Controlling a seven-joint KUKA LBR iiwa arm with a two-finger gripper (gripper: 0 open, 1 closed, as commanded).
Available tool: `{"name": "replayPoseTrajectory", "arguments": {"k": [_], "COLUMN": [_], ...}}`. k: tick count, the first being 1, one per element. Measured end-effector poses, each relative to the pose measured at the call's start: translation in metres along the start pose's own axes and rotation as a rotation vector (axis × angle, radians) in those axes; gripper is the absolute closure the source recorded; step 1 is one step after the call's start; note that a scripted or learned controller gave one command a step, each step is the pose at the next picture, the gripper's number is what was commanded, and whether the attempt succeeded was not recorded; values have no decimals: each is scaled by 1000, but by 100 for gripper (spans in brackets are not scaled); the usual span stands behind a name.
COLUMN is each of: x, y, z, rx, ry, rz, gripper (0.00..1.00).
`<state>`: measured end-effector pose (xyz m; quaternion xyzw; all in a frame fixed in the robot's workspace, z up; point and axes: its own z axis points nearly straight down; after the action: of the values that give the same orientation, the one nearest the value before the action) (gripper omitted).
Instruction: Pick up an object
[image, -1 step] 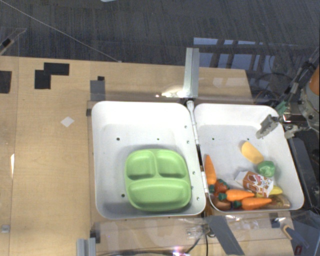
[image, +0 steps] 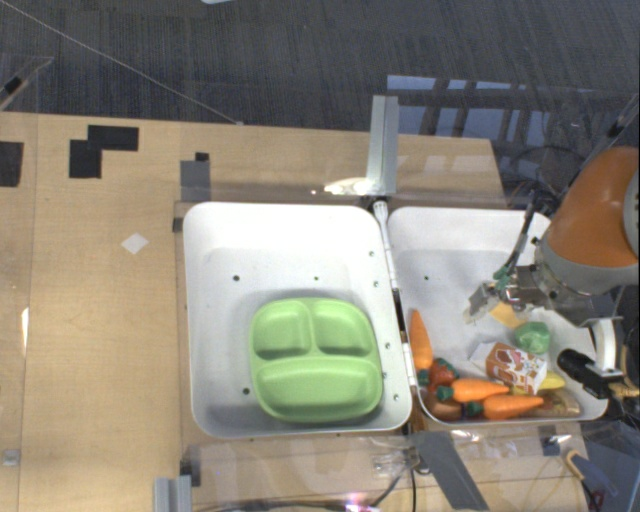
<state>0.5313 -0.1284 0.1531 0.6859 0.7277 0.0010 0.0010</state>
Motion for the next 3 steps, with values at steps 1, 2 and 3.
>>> {"name": "replayPoseTrajectory", "arguments": {"k": [1,2,3], "x": [36,39,43], "y": [-1,18,-15], "z": [57,35,52], "rx": [-3,-1,0], "ry": [0,0,0], "rz": [-28,55,72], "gripper": [0,0,0]}}
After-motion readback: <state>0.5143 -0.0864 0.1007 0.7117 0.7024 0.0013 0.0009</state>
